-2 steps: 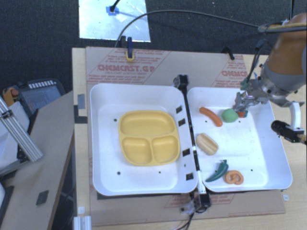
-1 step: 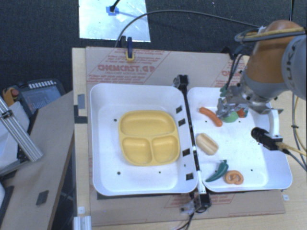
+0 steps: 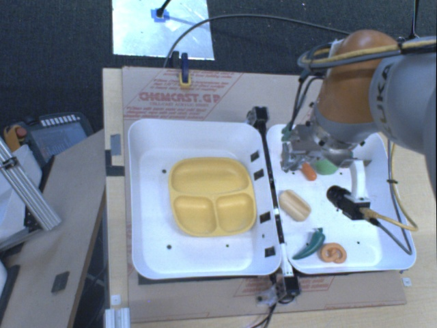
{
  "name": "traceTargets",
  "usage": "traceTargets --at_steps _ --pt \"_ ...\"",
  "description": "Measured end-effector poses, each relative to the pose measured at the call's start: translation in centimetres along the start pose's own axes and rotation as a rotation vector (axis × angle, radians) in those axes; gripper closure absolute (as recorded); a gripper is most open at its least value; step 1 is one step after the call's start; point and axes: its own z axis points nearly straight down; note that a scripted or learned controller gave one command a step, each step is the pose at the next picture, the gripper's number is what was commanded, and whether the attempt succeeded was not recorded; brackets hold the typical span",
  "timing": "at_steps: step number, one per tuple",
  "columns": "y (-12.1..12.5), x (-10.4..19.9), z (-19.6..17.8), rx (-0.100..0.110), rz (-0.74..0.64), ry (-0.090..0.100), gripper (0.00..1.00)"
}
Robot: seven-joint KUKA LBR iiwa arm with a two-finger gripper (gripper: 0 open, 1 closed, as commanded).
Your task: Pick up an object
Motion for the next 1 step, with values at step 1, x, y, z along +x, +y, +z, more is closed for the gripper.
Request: traceTargets --at_steps 1 --pt "-0.7 5.32 -0.89 -0.002 0.001 0.0 1.0"
